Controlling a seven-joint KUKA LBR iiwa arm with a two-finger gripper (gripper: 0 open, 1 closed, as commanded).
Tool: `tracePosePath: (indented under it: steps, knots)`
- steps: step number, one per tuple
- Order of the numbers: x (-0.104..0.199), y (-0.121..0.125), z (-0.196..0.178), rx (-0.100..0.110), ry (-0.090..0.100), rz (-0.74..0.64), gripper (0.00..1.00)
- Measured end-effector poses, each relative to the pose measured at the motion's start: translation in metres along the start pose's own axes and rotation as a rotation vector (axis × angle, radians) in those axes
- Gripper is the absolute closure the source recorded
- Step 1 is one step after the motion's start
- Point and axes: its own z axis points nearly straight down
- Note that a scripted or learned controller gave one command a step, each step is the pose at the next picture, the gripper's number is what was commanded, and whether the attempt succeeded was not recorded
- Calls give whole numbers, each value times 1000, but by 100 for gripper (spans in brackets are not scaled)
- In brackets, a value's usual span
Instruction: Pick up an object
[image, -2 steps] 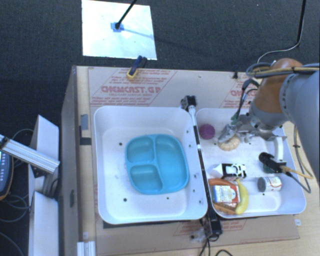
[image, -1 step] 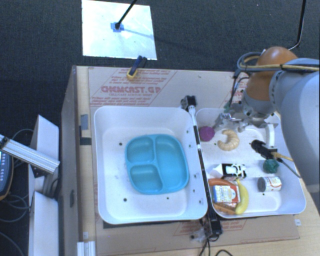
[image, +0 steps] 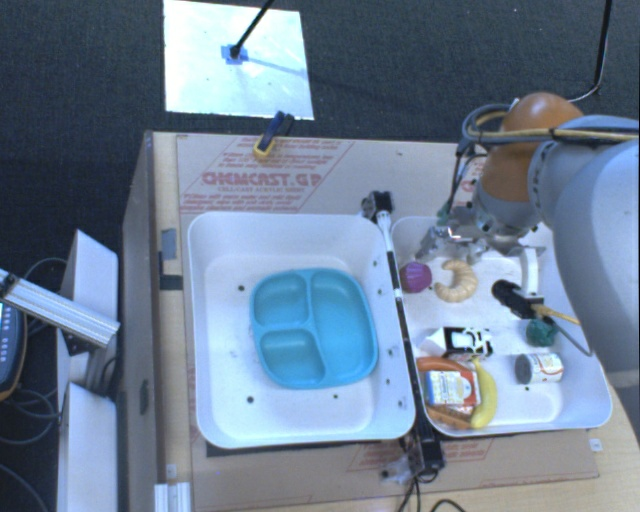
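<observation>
White, shallow plastic right-hand bin (image: 575, 405) holds the candidates — a curved tan croissant-shaped toy (image: 458, 281), a round purple ball (image: 416, 274), a yellow banana (image: 487, 393). The two-finger gripper (image: 455, 238) hangs just above the croissant; its opening cannot be told. A centred, vertical descent — straddling the narrow arc — should serve best.
</observation>
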Motion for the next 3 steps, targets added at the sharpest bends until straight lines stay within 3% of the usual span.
tracePosePath:
  steps: [1, 2, 3]
  knots:
    - [-24, -41, -4, 1, -1, 3, 0]
    - [-24, -39, -16, -5, -1, 1, 100]
    - [68, -82, -103, -2, 2, 0, 100]
